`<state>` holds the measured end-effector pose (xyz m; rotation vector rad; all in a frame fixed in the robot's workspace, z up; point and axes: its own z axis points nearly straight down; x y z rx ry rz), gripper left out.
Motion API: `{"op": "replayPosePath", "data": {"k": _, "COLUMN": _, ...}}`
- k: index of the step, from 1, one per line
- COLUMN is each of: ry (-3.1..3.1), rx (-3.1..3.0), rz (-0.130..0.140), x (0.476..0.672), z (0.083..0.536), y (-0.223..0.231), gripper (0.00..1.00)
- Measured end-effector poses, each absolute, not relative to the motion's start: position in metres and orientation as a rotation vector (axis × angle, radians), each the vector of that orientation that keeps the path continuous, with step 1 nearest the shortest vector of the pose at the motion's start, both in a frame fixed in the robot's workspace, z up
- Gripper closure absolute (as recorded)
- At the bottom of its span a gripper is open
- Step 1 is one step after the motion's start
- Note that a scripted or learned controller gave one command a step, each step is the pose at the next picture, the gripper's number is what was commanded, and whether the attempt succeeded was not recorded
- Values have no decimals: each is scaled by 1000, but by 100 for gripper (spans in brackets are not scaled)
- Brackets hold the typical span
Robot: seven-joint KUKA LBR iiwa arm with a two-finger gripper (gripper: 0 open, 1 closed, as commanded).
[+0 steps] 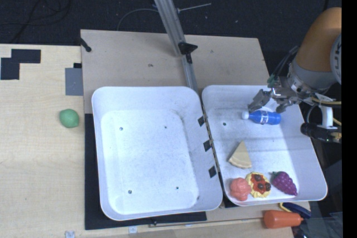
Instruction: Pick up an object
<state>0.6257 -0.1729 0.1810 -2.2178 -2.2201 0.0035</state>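
Note:
My gripper [268, 106] hovers over the back of the right bin [312, 173], open, with its dark fingers spread just above a blue bottle with a white cap [264, 117] that lies on its side. Nothing is between the fingers. Nearer the front of this bin lie a tan wedge [241, 155], a pink-red lump [240, 189], a yellow and red toy [259, 184] and a bunch of purple grapes [284, 181].
The left bin [106, 103] sits beside the right one, with black clips along the shared edge. A slanted aluminium bar [170, 14] rises behind the bins. A green ball [69, 118] rests on the bench at left. An orange object [280, 219] lies in front of the right bin.

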Motion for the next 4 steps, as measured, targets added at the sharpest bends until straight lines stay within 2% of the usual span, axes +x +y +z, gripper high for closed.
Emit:
{"op": "replayPosePath", "data": {"k": 1, "ry": -2221, "rx": -2218, "rz": 3, "x": 632, "z": 122, "y": -169, "gripper": 0}}
{"op": "replayPosePath", "data": {"k": 2, "ry": -2223, "rx": -2221, "rz": 0, "x": 633, "z": 134, "y": -170, "gripper": 100}}
{"op": "replayPosePath", "data": {"k": 4, "ry": -2224, "rx": -2224, "rz": -4, "x": 637, "z": 243, "y": -161, "gripper": 100}}
